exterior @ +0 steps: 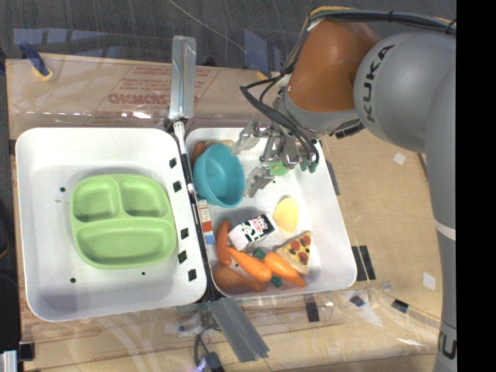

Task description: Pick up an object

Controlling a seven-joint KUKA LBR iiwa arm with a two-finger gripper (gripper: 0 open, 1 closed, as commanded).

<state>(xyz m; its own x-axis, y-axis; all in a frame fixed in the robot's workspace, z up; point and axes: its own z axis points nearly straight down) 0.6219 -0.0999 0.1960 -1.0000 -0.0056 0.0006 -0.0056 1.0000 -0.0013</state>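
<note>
Objects crowd your right bin (335, 208): a teal bowl (218, 175) by its left wall, carrots (260, 265) along the front edge. Your gripper (267, 161) hangs at the back edge; its jaw state looks unclear, perhaps empty.

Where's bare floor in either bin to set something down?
Left white bin: bare floor all round the green divided plastic plate, widest near its corners. Right white bin: crowded; teal bowl, orange toy carrots, pizza slice and pincer fill it, leaving a strip along its right wall.
</note>
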